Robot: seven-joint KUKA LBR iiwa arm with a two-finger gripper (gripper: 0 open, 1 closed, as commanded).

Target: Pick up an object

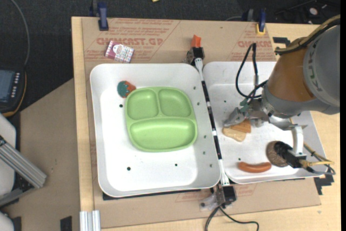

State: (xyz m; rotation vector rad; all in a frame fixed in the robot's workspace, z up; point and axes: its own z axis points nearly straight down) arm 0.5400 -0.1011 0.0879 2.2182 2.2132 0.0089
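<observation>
Gripper (241,115) hung right at the bread (238,132) in the right bin (221,88), near its left wall; couldn't tell if it was open or closed. Risk: the bread lay flat, so a pinch could slip off or shove it vs. the wall. Sausage (254,166) sat near the front edge, apart from the bread. Most open room was toward the bin's back.

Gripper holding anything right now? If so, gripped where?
Cannot tell. The gripper sits at the top edge of the tan bread piece, hiding any contact.
</observation>
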